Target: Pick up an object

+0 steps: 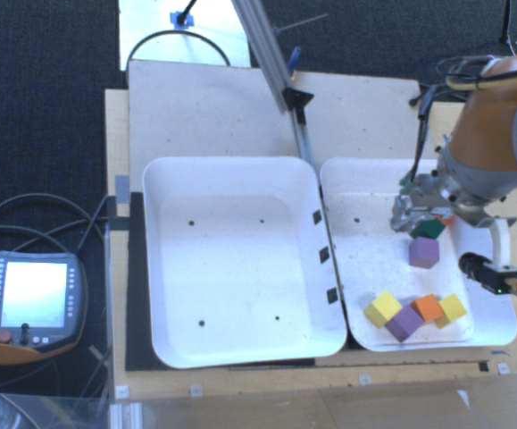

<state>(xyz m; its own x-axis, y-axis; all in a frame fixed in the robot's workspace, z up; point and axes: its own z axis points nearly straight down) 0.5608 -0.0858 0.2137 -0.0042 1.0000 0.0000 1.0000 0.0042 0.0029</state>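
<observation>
Far left of tool: pendant (28, 307) parked off surface (365, 110), out of reach. Left bin (231, 172), well left of tool. Right bin (365, 172) under tool (416, 219): yellow block (384, 309), purple block (404, 322), orange block (429, 307) clustered below; lilac block (424, 252) just beneath; green block (430, 229) touching tool, likely target. Clench state: cannot tell.

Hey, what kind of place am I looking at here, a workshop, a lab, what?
Most likely a robotics lab test bench: a grey and orange robot arm reaches over two shallow white plastic bins, small coloured foam blocks lie in one, and a handheld control pendant with a screen sits alongside.
</observation>
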